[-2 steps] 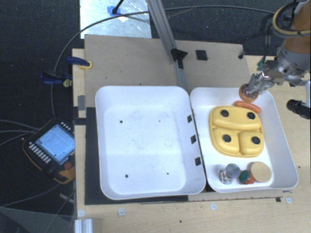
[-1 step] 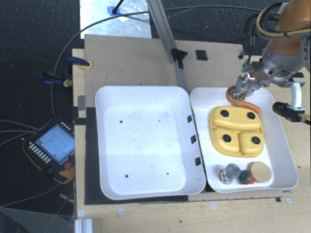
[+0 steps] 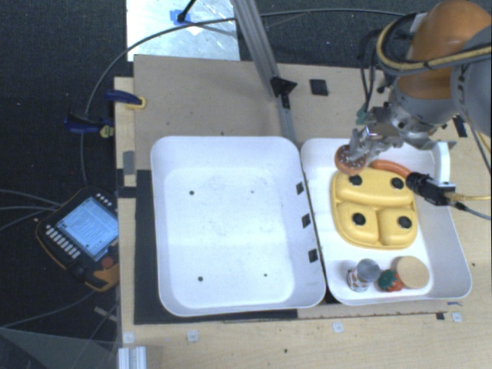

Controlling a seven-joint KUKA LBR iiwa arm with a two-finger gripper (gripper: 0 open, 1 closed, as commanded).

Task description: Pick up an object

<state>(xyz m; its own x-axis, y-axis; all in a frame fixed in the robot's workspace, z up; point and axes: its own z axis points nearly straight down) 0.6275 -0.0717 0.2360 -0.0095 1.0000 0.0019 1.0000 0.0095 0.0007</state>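
Observation:
My gripper (image 3: 360, 151) hangs low over the back left corner of the right bin (image 3: 453, 261). Right under its tip lies a small round brown object (image 3: 347, 161), partly hidden by the gripper. Whether the gripper touches it, I cannot tell. A large yellow moulded piece (image 3: 374, 207) with dark holes fills the bin's middle, just in front of the gripper. A thin orange piece (image 3: 390, 165) pokes out behind the yellow one.
Along the right bin's front edge sit a grey metallic ball (image 3: 366, 270), a red and green toy strawberry (image 3: 389, 281) and a tan disc (image 3: 413, 271). The left bin (image 3: 227, 223) stands beside it. A handheld pendant (image 3: 83, 233) lies off the bench at left.

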